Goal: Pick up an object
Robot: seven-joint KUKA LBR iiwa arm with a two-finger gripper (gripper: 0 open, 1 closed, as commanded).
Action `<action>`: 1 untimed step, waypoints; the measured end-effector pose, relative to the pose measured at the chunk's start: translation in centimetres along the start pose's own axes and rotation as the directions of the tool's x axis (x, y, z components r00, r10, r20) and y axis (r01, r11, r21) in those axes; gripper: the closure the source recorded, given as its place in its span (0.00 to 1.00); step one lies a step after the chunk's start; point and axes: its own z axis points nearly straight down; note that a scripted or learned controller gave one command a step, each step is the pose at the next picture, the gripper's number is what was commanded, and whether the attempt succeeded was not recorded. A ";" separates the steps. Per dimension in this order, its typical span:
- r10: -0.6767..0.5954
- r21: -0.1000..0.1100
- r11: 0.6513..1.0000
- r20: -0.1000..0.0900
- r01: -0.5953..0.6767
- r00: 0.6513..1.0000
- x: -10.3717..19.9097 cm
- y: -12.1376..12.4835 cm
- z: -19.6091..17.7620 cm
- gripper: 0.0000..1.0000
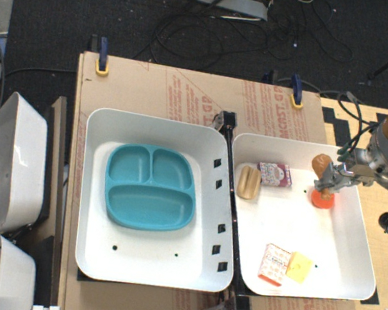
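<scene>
From above, the gripper (328, 184) hangs low over the right bin (355, 240), right above an orange thing (323, 199) near the bin's far right side, though whether it is gripped cannot be told.

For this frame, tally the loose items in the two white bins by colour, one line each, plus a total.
Teal: 1, the teal plastic divided plate in the left bin.
Tan: 1, the tan bread-shaped piece.
Pink and white: 1, the small patterned packet.
Orange or red: 2, the orange-brown rounded item and the red-orange round piece beneath the gripper.
Red and white: 1, the flat printed card.
Yellow: 1, the yellow square.
Total: 7.
</scene>
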 end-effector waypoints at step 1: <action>0.000 0.003 1.000 -0.001 0.000 1.000 0.0 0.1 -0.8 1.00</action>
